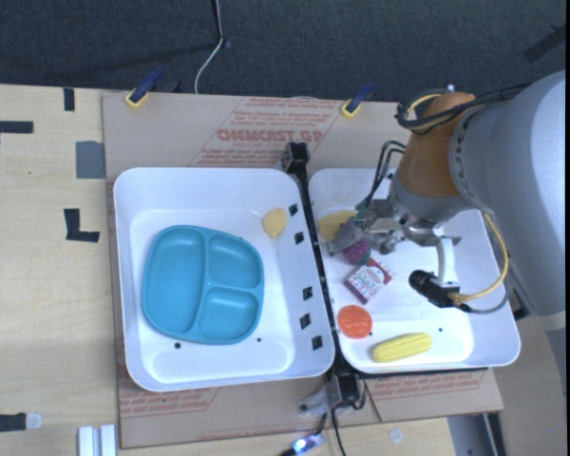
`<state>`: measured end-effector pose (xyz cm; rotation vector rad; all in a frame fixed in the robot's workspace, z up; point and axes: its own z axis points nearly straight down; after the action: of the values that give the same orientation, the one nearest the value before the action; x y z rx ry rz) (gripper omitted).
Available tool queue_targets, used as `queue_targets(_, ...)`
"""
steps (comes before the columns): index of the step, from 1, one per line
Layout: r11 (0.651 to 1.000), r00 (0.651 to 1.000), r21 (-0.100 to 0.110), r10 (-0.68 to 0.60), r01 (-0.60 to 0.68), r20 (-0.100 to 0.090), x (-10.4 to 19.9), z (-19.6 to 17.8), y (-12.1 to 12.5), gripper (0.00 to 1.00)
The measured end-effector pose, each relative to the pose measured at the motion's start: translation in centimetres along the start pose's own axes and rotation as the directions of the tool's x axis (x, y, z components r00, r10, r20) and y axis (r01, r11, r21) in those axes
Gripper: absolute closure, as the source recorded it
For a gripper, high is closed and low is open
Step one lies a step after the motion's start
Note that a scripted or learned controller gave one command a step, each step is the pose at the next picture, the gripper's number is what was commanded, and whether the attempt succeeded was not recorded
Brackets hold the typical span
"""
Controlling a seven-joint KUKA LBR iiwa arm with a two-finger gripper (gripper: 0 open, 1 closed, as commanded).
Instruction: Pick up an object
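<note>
The right bin holds several small items. My gripper is low over that bin's upper left part, reaching in from the right. Just below its tip lies a purple object, touching or nearly touching the gripper. A yellow rounded item sits to the left of the tip, against the bin's left wall. A red-and-white packet lies below the purple object. Nearer the front are an orange round piece and a yellow corn cob.
The left bin holds a blue divided plate and a small yellow lump near its right wall. A black divider strip runs between the bins. The grey arm and its cables cover the right bin's right side.
</note>
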<state>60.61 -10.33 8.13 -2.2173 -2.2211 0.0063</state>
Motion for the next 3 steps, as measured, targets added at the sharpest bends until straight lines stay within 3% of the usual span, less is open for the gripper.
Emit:
queue_targets(1,1.0,1.0,0.0,-0.001,0.001,0.001,0.0,-1.0,0.1,1.0)
queue_targets(3,1.0,1.0,-0.004,0.001,-0.001,0.0,-0.6,-9.3,0.1,1.0)
